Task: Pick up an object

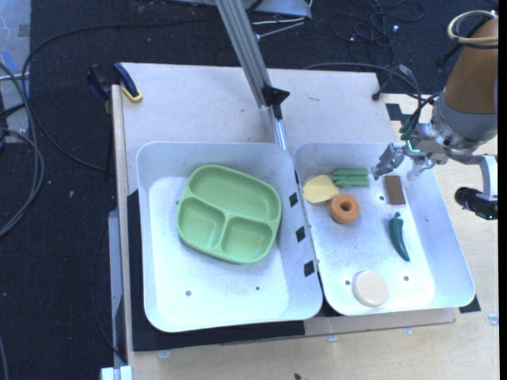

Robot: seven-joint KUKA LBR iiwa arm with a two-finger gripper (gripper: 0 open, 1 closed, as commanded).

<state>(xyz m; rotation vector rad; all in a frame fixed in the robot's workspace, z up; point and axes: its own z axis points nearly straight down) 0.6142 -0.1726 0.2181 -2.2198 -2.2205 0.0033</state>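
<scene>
My gripper (pixel 402 165) hangs over the far right part of the right bin (pixel 444 287), open, with nothing between its fingers. Just below it lies a small brown block (pixel 394 189). Left of the gripper sit a green ridged piece (pixel 350 177), a yellow piece (pixel 320 188) and an orange ring (pixel 344 209). A dark green pepper (pixel 398 236) lies nearer the front, and a cream disc (pixel 370 288) rests by the bin's front edge.
The left bin (pixel 158 291) holds a light green divided plate (pixel 229 213). A slanted metal pole (pixel 249 46) crosses the back of the bench and ends between the bins. Cables lie on the dark floor around the bench.
</scene>
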